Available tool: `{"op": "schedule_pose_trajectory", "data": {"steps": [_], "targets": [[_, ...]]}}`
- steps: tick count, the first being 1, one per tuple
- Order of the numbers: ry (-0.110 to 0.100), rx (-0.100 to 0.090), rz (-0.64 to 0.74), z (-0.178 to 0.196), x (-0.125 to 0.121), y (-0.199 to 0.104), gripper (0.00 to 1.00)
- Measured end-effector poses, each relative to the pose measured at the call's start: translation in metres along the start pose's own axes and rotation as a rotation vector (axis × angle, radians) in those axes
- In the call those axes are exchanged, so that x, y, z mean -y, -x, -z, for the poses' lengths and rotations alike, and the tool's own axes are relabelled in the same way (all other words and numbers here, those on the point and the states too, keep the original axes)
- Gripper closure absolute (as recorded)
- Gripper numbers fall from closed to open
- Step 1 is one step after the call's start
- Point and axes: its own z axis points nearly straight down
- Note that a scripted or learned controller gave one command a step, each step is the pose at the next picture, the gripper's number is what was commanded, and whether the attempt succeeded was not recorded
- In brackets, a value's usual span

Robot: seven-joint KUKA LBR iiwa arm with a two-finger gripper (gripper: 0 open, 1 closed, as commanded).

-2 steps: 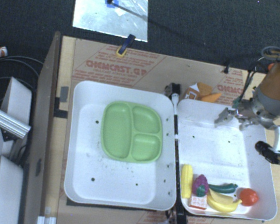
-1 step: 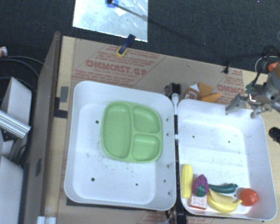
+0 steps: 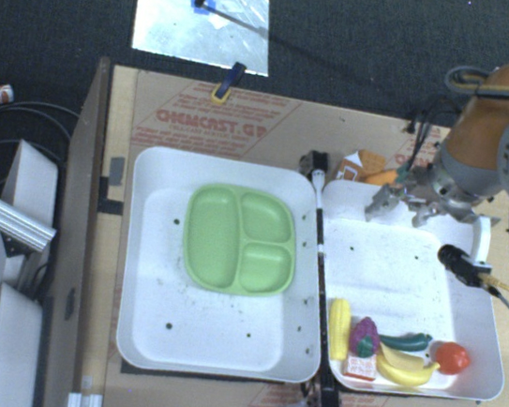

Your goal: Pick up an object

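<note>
Yellow banana [image 3: 405,368] at right bin's [image 3: 397,267] near edge, end effector [image 3: 400,204] well apart

Cardboard-topped bench [image 3: 248,116], two white bins [image 3: 146,324] side by side

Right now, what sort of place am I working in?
Likely a robotics lab test bench: two white bins on cardboard, toy food for picking, loose cables on dark carpet.

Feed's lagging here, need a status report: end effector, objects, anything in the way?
End effector over right bin's far edge, nothing seen between fingers. Toy food clustered in that bin's near corner, untouched. Green plate in left bin. No obstruction seen.
</note>
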Motion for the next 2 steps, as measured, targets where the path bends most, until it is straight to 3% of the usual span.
{"op": "schedule_pose_trajectory", "data": {"steps": [1, 2], "targets": [[0.0, 0.003, -0.01, -0.07, -0.016, 0.038, 0.0], [0.003, 0.001, 0.0, -0.07, -0.018, -0.028, 0.0]]}}
